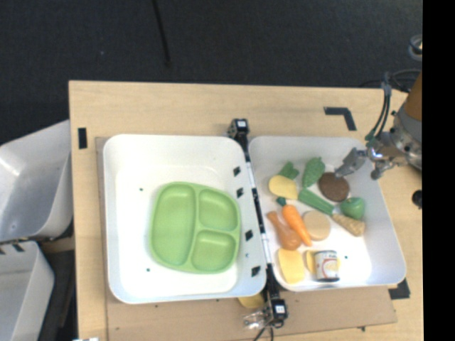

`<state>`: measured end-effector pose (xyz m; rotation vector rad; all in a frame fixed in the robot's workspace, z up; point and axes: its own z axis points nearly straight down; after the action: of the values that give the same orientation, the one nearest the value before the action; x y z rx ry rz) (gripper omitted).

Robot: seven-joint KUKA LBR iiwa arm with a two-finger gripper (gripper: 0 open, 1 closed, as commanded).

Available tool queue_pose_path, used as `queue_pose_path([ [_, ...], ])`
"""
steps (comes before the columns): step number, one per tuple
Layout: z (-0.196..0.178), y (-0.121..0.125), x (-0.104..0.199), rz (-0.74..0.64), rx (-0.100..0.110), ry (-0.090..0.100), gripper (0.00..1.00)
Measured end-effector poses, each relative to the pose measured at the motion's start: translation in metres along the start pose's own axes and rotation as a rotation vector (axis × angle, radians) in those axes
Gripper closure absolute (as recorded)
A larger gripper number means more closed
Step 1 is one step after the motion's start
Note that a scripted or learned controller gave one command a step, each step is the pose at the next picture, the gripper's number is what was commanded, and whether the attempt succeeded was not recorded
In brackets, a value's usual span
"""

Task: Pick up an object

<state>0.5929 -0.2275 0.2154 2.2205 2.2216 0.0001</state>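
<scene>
The gripper (pixel 362 163) hangs over the right bin's (pixel 377 258) far right edge, fingers slightly parted and holding nothing, just above the brown round toy (pixel 333 187). Toy food crowds that bin's left half; its near right corner lies bare. A green divided plate (pixel 194 227) fills the left bin's (pixel 128 155) middle.

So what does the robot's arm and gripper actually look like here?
At the right edge, the arm is grey metal with an orange band above the wrist and dark cables looping alongside. Its gripper is small, grey and metallic, reaching over the right bin.
</scene>
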Motion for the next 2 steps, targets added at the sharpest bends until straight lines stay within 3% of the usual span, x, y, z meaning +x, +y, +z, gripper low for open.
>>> queue_pose_path([
  [1,0.118,0.036,0.012,-0.003,0.0,-0.005,0.0],
  [2,0.099,0.039,0.01,-0.005,-0.013,-0.008,1.0],
])
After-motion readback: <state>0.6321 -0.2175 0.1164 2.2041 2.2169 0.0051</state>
